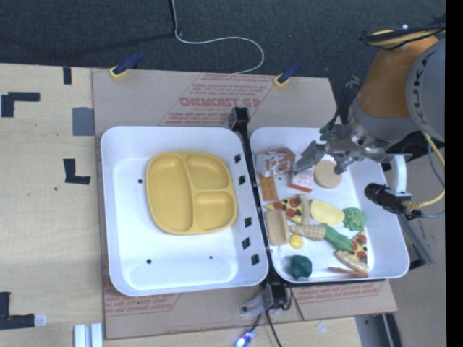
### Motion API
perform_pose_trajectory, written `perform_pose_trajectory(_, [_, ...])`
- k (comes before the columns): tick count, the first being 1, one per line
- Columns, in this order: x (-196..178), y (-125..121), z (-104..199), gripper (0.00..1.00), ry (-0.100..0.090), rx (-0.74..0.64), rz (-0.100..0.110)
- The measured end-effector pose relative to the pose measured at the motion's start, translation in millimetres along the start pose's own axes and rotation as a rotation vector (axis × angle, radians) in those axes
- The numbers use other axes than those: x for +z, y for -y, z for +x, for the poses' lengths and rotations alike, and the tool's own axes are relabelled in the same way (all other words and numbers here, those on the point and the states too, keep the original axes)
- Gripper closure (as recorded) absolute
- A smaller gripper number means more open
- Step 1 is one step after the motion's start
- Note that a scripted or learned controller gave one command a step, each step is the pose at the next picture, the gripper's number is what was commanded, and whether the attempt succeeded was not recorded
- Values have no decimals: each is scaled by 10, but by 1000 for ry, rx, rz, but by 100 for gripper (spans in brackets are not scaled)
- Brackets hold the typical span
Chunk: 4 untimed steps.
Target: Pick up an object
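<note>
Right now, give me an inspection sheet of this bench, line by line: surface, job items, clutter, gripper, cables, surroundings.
Surface: two white bins, left bin and right bin, on a cardboard sheet over a wooden bench.
Job's things: toy food heaped in the right bin, including a broccoli, a pizza slice, a corn cob, a dark green piece and a pale round piece.
Clutter: yellow divided plate lying in the left bin.
Gripper: the gripper hangs open over the right bin's far part, holding nothing.
Cables: white cable on the dark floor beyond the bench; wires at the near edge.
Surroundings: two clamps on the cardboard's far edge.
</note>
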State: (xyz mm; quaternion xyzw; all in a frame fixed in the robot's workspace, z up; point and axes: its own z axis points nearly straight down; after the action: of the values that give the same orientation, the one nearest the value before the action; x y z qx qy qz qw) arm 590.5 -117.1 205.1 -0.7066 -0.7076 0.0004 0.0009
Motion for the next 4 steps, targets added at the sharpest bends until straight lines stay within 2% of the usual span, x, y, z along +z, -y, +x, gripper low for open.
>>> perform_pose_trajectory(1, [1187,403,-225,0,1,6,-7])
perform_pose_trajectory(2, [1178,-78,-5,0,3,-1,-8])
perform_pose_trajectory(3, [832,-713,183,0,3,-2,4])
perform_pose_trajectory(4, [1073,-749,50,0,-2,1,11])
